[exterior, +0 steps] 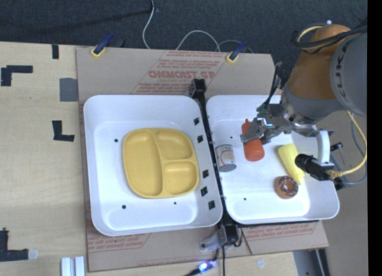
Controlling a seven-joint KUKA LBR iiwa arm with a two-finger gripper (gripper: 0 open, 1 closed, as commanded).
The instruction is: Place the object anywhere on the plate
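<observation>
A yellow divided plate (pixel 160 162) lies in the left bin (pixel 101 119). In the right bin (pixel 262 206) are a small silver can (pixel 225 157), a red-orange carrot-like piece (pixel 253 147), a yellow banana-like piece (pixel 290 161) and a brown doughnut (pixel 286 187). My gripper (pixel 258 129) hangs over the red-orange piece at the right bin's middle, its dark fingers close above that piece. Whether they touch it is hidden by the wrist.
The grey and orange arm (pixel 319 77) covers the right bin's far right corner. A black clip divider (pixel 206 149) runs between the bins. Cardboard (pixel 179 71) lies under both bins, with cables (pixel 179 36) at the back.
</observation>
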